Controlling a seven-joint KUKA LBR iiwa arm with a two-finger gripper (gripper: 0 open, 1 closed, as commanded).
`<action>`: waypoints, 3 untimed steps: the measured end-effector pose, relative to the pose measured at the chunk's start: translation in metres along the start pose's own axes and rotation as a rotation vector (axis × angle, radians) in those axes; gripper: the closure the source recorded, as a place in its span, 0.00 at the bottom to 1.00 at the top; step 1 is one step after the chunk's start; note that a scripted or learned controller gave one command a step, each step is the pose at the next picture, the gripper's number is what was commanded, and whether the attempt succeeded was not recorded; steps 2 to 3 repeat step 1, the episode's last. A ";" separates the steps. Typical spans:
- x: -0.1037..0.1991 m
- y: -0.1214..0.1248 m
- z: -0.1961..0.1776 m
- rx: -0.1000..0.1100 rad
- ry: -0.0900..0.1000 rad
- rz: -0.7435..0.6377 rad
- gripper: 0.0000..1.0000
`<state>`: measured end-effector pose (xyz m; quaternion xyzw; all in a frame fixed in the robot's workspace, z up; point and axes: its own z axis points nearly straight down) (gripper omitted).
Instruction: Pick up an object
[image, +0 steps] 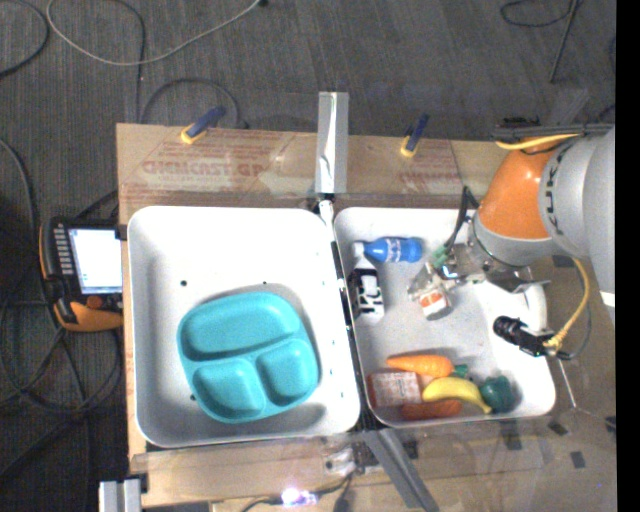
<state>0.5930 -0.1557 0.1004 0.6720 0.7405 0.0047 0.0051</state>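
My gripper hangs low over the upper middle of the right bin, reaching in from the grey and orange arm on the right. Directly below its tip lies a small white carton with orange marks, touching or nearly touching it; I cannot tell whether it is gripped. A blue bottle lies just left of the gripper. A black and white item stands by the bin's left wall.
Along the right bin's front lie a carrot, a banana, a green item and a brown packet. The left bin holds a teal divided plate. A black cable plug hangs at the right.
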 end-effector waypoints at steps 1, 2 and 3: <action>0.028 0.006 -0.120 0.014 0.000 0.022 1.00; 0.028 0.006 -0.120 0.014 0.000 0.022 1.00; 0.028 0.006 -0.120 0.014 0.000 0.022 1.00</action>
